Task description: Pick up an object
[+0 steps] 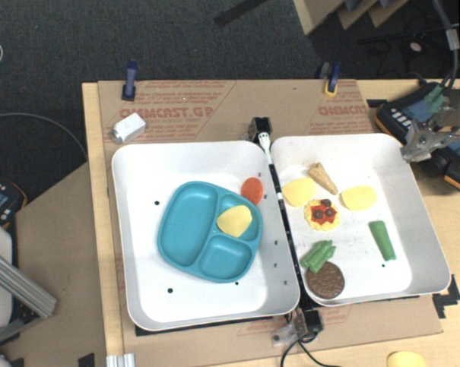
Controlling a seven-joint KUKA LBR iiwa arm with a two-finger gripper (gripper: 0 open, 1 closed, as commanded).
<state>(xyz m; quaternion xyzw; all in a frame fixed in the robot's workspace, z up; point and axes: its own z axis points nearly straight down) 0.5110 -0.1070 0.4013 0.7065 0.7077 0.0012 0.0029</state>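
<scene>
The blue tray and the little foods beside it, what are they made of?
The blue tray looks like moulded plastic: smooth, uniform colour, soft sheen, rounded compartments. The green bean and brown patty look like plastic or rubber toy food: flat colour, simple shapes. Which one, the view leaves open.

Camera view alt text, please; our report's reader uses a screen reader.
Two white bins sit side by side: the left bin holds a blue divided plate bearing a yellow piece, and the right bin holds scattered toy foods, including a green stick and a brown disc.
</scene>
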